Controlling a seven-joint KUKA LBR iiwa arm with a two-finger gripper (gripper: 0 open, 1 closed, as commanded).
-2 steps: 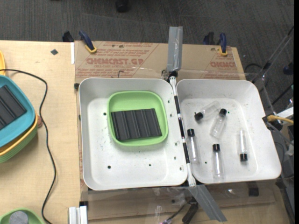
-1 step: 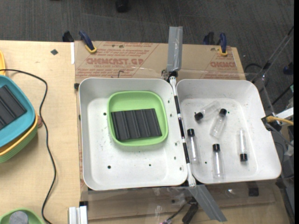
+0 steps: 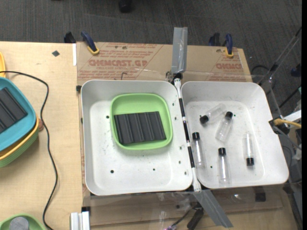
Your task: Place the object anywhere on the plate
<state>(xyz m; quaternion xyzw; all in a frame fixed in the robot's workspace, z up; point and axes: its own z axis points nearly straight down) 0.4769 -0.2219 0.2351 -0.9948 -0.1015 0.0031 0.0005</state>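
Green plate (image 3: 163,104), dark ribbed insert (image 3: 140,127); white bins (image 3: 96,128).

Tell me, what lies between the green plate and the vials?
In the camera view, the adjoining bin walls separate the green plate from the vials.

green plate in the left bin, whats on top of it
A dark ribbed mat lies flat on the green plate, covering most of its floor. The plate surface beneath the mat is hidden.

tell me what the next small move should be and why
Probably bring the arm in over the right bin and lower toward one clear vial. All the vials lie there, while the green plate in the left bin carries only a dark ribbed insert.
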